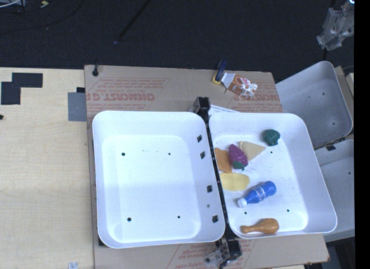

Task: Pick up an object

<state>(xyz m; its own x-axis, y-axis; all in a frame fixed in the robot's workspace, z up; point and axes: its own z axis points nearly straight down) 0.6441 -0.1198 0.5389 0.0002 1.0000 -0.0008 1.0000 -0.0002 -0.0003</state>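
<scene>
Left bin (pixel 110 146) lay farthest from the gripper (pixel 334 32), down and left of it. Right bin (pixel 300 129), nearer but well below the gripper, held an orange piece (pixel 222 161), purple toy (pixel 237 155), yellow piece (pixel 233 181), blue bottle (pixel 259 193), tan drumstick (pixel 261 226) and green lump (pixel 271 136). Gripper sat high at upper right, apart from all; could not tell its finger state.

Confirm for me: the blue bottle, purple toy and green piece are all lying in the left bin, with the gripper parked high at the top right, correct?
Not quite. In the camera view the blue bottle, purple toy and green piece lie in the right bin, not the left. The gripper is indeed up at the top right.
</scene>
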